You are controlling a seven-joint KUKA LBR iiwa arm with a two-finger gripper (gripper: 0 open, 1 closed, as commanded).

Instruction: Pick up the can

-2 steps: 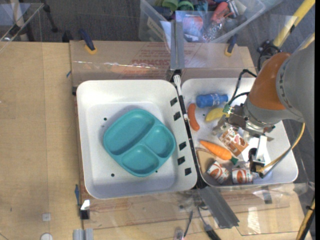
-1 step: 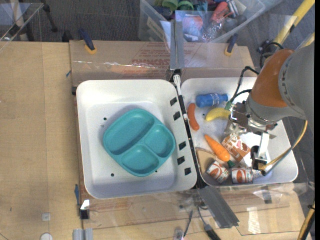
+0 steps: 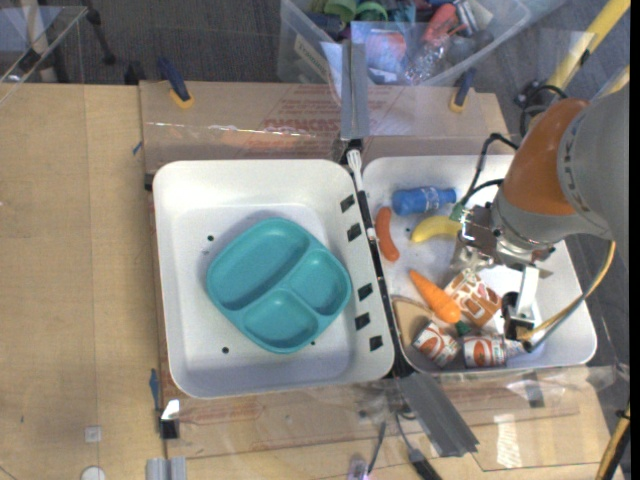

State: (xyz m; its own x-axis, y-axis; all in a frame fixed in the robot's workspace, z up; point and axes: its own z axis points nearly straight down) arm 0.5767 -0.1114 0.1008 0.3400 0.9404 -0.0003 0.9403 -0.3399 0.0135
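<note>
Two red-and-white cans lie on their sides at the front of the right bin [image 3: 570, 298], one can [image 3: 435, 343] on the left and a second can [image 3: 487, 351] beside it. A third red-and-white printed item [image 3: 474, 303], can or carton I cannot tell, lies just behind them. My gripper [image 3: 492, 290] hangs low over that item, reaching in from the right below the orange wrist band [image 3: 535, 173]. The gripper body hides part of it.
The right bin also holds an orange carrot [image 3: 435, 295], a yellow banana [image 3: 437, 230], a blue bottle [image 3: 422, 200] and a red sausage [image 3: 386, 234]. A teal divided plate [image 3: 278, 284] lies in the left bin [image 3: 190, 198]. A clear tub of toys [image 3: 400, 13] stands behind.
</note>
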